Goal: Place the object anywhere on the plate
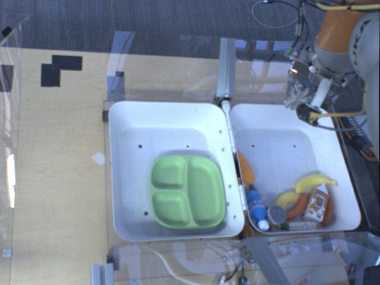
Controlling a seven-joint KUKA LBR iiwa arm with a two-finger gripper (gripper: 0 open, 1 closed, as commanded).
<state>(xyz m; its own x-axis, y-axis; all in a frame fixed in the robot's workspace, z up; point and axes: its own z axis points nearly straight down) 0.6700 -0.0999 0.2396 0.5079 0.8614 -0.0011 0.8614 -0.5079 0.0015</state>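
Observation:
A green plate [187,190] with three compartments lies in the left bin [136,129], toward its front. The right bin [285,141] holds several small things along its front: a yellow banana [314,183], a small carton [316,203], a blue bottle [256,205], a grey can [277,214], and an orange piece [246,170] against the left wall. My gripper [306,100] hangs above the back right corner of the right bin, apart from all of these objects. I see nothing held in it.
A metal post [224,70] rises between the two bins at the back. Cables [279,10] loop behind the arm. Black tape marks [61,68] lie on the wooden bench [53,177] at the far left.

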